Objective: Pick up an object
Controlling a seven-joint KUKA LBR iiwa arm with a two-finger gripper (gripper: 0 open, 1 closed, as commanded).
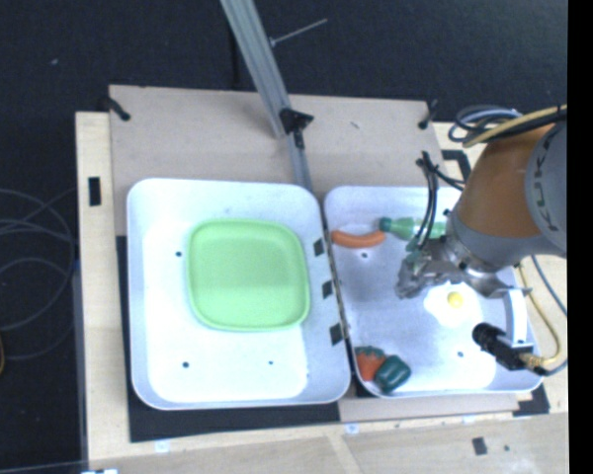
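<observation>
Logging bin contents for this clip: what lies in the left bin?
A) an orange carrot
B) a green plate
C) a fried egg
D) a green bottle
B: the green plate lies flat in the left bin, while the smaller items sit in the right bin.

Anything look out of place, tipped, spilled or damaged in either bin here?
Nothing stands out. The green plate lies flat in the left bin. The right bin holds small toys scattered loosely, none spilled over its rim, with the gripper low among them.
</observation>
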